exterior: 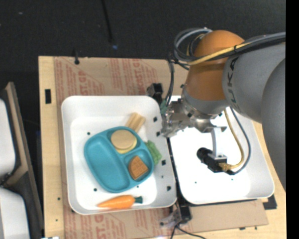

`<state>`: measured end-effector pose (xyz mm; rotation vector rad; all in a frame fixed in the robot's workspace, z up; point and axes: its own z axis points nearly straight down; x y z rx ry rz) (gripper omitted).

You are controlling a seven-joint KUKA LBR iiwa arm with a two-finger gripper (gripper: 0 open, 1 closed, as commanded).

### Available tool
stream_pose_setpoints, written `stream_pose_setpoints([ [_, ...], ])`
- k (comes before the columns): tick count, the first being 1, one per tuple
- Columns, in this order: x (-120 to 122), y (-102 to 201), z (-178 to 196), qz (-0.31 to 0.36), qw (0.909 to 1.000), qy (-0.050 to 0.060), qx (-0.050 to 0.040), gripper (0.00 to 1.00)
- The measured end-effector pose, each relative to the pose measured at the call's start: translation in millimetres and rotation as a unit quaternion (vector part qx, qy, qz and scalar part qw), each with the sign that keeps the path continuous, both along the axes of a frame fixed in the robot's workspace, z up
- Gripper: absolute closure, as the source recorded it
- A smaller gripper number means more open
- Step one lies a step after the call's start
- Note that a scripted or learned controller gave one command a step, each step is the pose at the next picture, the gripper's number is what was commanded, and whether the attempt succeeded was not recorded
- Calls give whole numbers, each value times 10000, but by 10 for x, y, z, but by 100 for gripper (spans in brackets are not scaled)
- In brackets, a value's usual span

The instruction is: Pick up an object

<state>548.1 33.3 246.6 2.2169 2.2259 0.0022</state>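
Over the bins: arm (249, 78) is reaching in from the right, wrist hanging above the seam between the two white bins.
Gripper (165, 126): sitting low at the left bin's right wall; whether it is apart or closed I cannot tell, the orange band and wrist housing are masking it.
Left bin (79, 108): holding all candidate objects, so a pick probably has to happen here.
Blue tray (102, 163): lying flat mid-bin, carrying a round biscuit (124, 139) and a brown waffle piece (138, 168) in separate compartments.
Carrot (120, 201): lying loose by the near wall, well apart from the gripper.
Wooden sticks (135, 121): poking out past the tray's far edge, near the gripper.
Green piece (154, 152): partly tucked behind the tray; shape unclear.
Right bin (253, 183): a black fitting with a cable (214, 161) is hanging over it; far corner is cut off by the arm.
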Motion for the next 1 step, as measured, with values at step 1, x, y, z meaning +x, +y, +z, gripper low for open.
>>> stream_pose_setpoints([
  [1,-28,482,7,-3,10000,5,0,100],
])
